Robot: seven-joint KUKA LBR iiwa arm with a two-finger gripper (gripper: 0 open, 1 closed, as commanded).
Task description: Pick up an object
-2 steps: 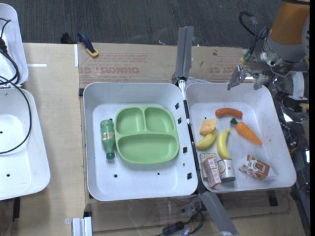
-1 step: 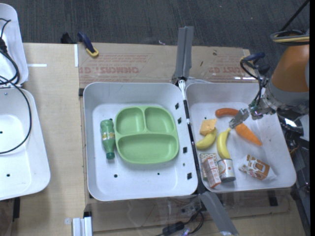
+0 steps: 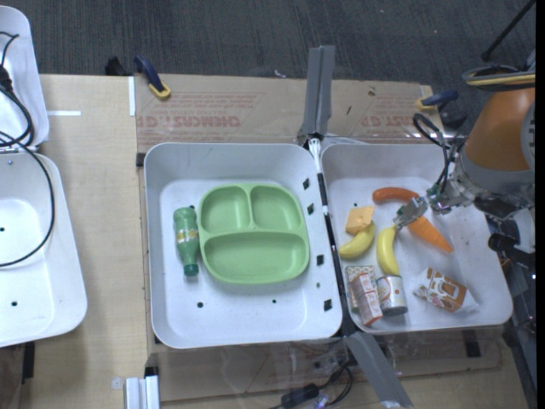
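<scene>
Pincer [image 3: 412, 214], spread or pressed together I cannot tell, over carrot [image 3: 432, 234] near right bin [image 3: 492, 273] back edge.

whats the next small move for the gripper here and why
Probably a short descent straight onto the carrot. The gripper sits at its upper-left end in the right bin, beside the sausage, and nothing shows between its fingers.

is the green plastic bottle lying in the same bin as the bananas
No, the green plastic bottle lies in the left bin beside the green divided plate; the two yellow bananas are in the right bin.
</scene>
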